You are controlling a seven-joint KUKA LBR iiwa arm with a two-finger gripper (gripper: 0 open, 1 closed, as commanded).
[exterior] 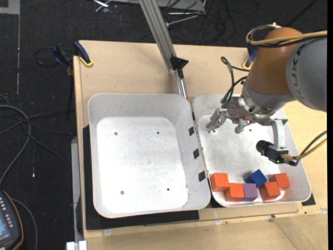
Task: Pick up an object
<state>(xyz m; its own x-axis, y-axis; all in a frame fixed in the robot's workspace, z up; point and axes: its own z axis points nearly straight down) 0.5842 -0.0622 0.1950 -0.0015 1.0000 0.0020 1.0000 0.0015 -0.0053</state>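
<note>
So the surface [135, 66] is a light tan wooden board, bare along the 12 o'clock side. Two shallow white bins sit right on it side by side: the left bin [99, 139] at 9 o'clock, the right bin [205, 105] at 3 o'clock, their rims touching. A blue-and-yellow clamp [80, 53] grips the 10 o'clock corner.

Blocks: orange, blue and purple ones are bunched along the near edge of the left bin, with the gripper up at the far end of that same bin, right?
Not quite. The camera view shows the blocks bunched along the near edge of the right bin, not the left bin. The gripper does hang over the far end of the bin that holds them.
</note>
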